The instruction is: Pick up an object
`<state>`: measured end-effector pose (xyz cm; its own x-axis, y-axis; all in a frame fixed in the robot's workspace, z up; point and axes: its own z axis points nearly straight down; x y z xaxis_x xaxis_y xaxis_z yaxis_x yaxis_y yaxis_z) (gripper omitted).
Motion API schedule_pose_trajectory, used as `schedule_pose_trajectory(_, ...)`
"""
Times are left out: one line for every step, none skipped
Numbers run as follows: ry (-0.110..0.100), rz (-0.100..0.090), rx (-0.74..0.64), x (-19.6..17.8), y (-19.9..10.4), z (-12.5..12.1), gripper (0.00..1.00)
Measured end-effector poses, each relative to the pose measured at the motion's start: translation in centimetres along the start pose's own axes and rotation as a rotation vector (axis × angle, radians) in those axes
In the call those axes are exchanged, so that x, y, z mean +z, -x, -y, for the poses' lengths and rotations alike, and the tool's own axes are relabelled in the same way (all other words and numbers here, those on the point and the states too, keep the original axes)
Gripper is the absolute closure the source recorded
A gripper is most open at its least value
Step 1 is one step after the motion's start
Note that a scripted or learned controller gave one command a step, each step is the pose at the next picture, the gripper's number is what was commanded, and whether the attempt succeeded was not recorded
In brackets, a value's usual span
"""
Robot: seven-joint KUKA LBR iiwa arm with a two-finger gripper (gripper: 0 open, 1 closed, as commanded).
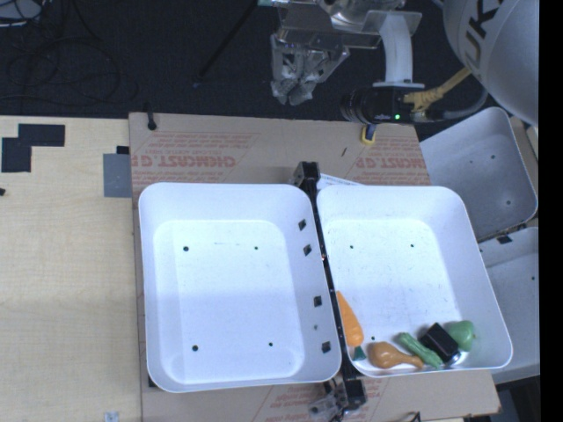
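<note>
A: What was the biggest thing on the bench?

B: The two white bins, side by side. The left bin (pixel 229 288) sat beside the right bin (pixel 400 271), their inner walls touching.

A: And the arm?

B: Its gripper (pixel 295 82) hung high above the far edge, well apart from both bins. I cannot tell whether the claw was released or clenched.

A: Where were the objects?

B: All in the right bin's near corner: an orange carrot (pixel 350 321) along the inner wall, a tan gourd (pixel 390 355), a green piece (pixel 459 331) and a small black block (pixel 439 342) close together.
</note>
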<state>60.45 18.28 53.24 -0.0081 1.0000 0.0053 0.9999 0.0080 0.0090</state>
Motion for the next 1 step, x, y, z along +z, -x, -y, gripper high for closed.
schedule_pose_trajectory(-0.013, 0.006, 0.01, -0.65, 2.36, 3.04, 1.0)
